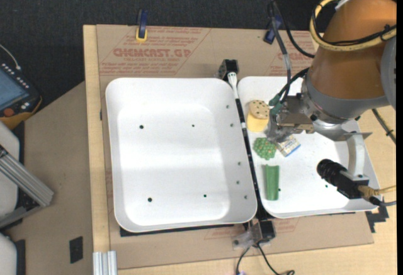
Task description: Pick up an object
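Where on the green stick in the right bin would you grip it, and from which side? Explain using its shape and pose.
Grip the green stick at mid-length, coming from above, fingers closing across its narrow width. It lies flat, long axis running up-down in view, apart from the round green object.

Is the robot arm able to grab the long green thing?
Probably yes. The green stick lies bare in the right bin, nothing on top, just below the end effector.

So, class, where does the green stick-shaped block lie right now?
The green block lies in the right bin, near its left wall, just below the round green knobbly object.
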`<state>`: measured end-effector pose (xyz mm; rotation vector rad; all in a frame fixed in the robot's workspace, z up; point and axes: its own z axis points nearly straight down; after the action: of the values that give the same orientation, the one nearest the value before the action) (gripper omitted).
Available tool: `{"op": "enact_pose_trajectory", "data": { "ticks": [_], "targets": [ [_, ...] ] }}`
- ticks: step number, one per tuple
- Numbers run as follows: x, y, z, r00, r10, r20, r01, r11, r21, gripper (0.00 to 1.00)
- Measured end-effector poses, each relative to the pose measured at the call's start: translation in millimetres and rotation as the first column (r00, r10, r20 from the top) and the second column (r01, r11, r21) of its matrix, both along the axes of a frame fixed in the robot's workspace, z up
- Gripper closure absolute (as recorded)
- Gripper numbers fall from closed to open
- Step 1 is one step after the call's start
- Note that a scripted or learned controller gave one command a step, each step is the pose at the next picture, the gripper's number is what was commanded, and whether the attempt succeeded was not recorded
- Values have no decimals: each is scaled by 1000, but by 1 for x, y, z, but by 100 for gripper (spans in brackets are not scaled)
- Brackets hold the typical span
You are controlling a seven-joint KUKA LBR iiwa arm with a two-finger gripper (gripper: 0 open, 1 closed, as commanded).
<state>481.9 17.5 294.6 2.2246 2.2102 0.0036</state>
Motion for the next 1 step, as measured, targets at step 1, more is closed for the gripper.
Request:
{"op": "enact_pose_trajectory", "data": {
  "ticks": [1],
  "targets": [
    [-4,-109,-44,1000,-7,-11,7,1000,-1,100]
  ]
}}
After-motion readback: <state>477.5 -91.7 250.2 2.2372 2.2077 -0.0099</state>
